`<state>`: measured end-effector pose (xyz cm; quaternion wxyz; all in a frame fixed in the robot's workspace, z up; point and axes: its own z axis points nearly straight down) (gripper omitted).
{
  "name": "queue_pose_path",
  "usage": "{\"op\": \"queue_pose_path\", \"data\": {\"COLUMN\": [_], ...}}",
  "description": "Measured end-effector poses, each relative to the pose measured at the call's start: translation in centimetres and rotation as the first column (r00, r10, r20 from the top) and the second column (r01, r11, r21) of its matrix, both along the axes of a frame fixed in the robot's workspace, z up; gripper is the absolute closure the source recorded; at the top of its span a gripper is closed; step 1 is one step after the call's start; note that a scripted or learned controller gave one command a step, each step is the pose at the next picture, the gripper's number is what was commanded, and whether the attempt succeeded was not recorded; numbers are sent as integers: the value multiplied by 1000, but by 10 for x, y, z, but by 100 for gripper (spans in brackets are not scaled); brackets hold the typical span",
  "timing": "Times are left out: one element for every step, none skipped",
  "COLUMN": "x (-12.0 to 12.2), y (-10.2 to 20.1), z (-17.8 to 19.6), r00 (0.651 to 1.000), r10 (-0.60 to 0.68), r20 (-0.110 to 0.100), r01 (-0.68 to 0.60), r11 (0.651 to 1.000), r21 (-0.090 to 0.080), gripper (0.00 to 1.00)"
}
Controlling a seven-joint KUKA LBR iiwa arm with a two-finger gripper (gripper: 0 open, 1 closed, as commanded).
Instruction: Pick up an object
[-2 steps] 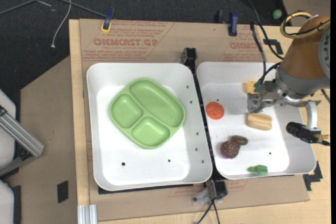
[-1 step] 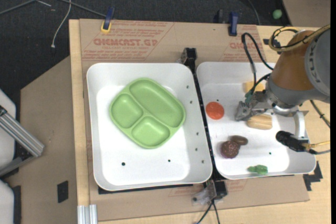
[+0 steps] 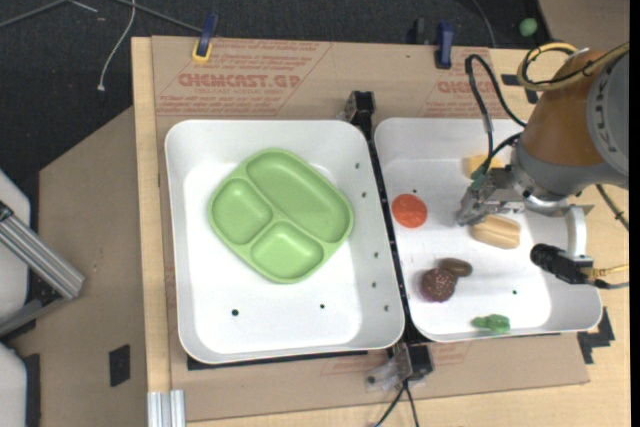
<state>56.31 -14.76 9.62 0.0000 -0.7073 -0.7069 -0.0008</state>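
Note:
In the right bin (image 3: 440,140) lie a red-orange round object (image 3: 408,210), a tan bread-like piece (image 3: 497,233), a dark brown lump (image 3: 441,280), a small green item (image 3: 491,322) and a yellow piece (image 3: 476,163) partly hidden by the arm. My gripper (image 3: 478,202) hangs low over the bin, just above and left of the tan piece and right of the red object. Nothing shows between its fingers.
The left bin (image 3: 200,305) holds a green divided plate (image 3: 281,214). A black clamp (image 3: 360,105) sits between the bins at the back. Black cables (image 3: 490,105) loop over the right bin's far rim. The grey arm (image 3: 580,130) covers the right bin's right side.

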Motion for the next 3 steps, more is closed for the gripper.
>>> {"op": "queue_pose_path", "data": {"x": [3,4,-1], "y": [3,3,63], "z": [62,116,113], "r00": [1000,1000,1000], "r10": [2,2,5], "r20": [3,5,-4], "r01": [-2,-2,-5], "r11": [1000,1000,1000], "r21": [-2,-3,1], "gripper": [100,100,100]}}
